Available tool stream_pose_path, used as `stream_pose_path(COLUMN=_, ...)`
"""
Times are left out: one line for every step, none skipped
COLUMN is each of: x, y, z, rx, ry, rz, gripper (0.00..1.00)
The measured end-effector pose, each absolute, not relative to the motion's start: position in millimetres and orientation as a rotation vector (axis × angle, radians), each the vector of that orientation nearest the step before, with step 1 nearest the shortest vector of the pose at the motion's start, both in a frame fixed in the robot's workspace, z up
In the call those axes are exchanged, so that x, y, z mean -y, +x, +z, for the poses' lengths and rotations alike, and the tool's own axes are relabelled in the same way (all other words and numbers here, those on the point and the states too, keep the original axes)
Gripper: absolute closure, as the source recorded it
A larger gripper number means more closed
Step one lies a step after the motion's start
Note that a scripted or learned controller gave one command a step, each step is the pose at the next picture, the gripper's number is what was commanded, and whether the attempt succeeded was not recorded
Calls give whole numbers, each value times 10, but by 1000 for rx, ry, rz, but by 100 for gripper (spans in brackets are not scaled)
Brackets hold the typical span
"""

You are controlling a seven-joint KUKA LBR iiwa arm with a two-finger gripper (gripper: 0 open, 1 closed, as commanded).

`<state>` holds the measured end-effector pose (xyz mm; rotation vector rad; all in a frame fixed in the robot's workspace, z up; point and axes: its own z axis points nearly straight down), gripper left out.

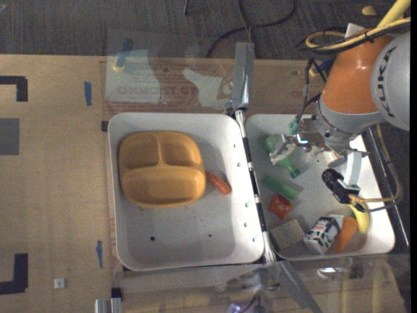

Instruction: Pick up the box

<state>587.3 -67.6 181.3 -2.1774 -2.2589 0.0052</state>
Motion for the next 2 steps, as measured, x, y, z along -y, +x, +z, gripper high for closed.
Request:
stream_pose_path(x=1198, y=5670, z=983, rx=2383, ry=-2048, rz=-2, gripper=0)
stream_pose_path(x=1002, y=6670, z=1015, rx=2278, ry=-2162, rz=3, gripper=0)
